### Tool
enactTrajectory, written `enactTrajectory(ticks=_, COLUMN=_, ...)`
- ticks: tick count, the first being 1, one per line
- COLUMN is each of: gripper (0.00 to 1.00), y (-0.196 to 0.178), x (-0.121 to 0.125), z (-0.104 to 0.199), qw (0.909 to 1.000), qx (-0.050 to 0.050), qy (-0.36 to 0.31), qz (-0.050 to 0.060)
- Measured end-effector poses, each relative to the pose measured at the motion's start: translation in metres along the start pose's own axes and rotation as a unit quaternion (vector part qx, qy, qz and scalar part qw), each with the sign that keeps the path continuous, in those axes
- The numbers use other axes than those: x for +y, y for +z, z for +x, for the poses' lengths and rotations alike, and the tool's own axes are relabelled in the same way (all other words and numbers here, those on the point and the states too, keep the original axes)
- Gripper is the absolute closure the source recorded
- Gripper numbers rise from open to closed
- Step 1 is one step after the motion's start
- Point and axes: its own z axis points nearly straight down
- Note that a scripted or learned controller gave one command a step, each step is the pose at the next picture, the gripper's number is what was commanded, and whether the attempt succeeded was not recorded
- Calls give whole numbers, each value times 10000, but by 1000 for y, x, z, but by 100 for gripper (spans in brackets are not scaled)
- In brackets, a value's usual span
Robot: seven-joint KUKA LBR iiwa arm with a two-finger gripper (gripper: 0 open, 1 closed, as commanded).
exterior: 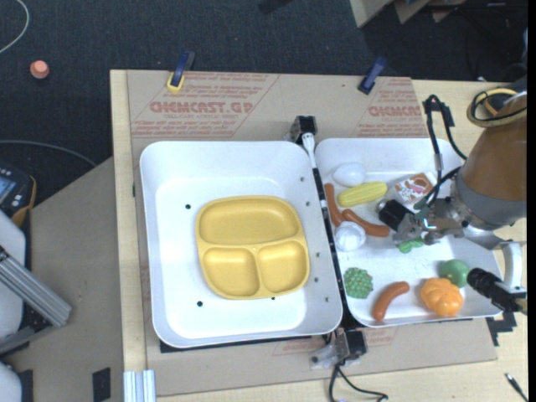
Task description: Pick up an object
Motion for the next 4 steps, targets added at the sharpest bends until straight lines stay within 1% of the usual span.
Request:
enactTrajectory(ticks=1, gripper=100, y=-53, x=-1, z=6, qw=10000, qx=4, qy=-12, qz=-1)
enactTrajectory(ticks=2, gripper=100, y=-73, x=0, z=6, qw=10000, qx=6, qy=-11, qz=12)
enactTrajectory(ticks=3, gripper=100, y=-63, x=26, z=56, qw=10000, qx=19, qy=-36, qz=20)
enactTrajectory(ticks=4, gripper=100, y=-73, x=45, z=103, qw=10000, qx=17, qy=-33, qz=14)
